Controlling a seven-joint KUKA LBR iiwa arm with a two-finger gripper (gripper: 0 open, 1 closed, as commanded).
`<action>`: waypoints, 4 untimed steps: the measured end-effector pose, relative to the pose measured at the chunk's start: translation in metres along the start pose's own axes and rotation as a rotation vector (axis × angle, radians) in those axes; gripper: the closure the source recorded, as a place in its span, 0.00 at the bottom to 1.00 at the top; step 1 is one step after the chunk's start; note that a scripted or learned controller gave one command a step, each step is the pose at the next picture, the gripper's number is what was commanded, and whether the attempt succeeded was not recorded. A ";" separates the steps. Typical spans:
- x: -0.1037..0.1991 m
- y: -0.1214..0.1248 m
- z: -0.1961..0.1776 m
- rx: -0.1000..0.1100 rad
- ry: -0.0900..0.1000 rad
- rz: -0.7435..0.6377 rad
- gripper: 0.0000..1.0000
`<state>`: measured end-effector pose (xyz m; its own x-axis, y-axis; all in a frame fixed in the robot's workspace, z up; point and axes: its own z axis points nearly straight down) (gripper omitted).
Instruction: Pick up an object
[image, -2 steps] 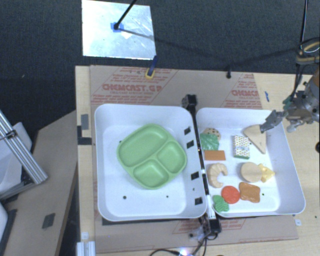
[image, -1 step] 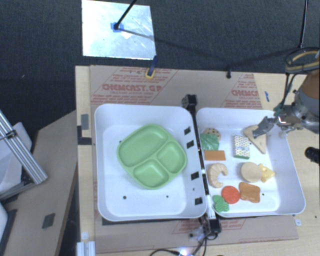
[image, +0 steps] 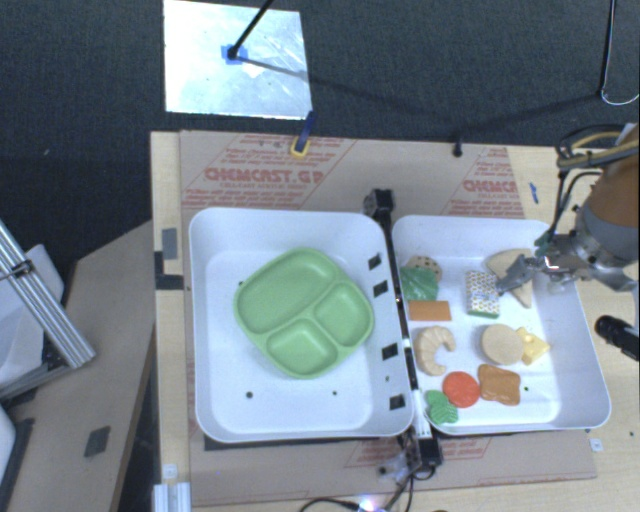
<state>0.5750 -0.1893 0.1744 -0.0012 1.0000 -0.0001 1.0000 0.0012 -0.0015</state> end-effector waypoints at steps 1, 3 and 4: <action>0.007 0.000 0.061 0.002 0.001 -0.001 0.00; 0.006 0.006 0.072 -0.019 -0.005 -0.001 1.00; 0.007 0.012 0.008 -0.010 -0.002 -0.004 1.00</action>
